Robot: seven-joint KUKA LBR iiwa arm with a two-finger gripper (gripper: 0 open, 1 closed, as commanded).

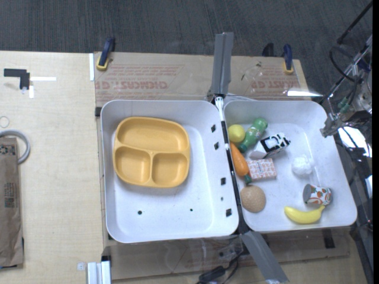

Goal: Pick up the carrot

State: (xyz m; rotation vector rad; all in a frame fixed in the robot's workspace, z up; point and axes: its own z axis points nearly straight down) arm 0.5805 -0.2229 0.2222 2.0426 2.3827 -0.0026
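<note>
The carrot [239,160] is orange and lies lengthwise against the left wall of the right bin [331,218], between a yellow lemon [236,134] above it and a pink patterned box [262,169] at its right. My gripper [331,125] hangs at the right bin's far right rim, well away from the carrot, with the bin's other items between them. Nothing shows held in it.
The right bin also holds a green object [256,129], a black-and-white item [275,142], a white ball [302,165], a brown round fruit [253,199], a banana [304,214] and a patterned cup [317,195]. A yellow divided plate [151,152] sits in the left bin [172,218].
</note>
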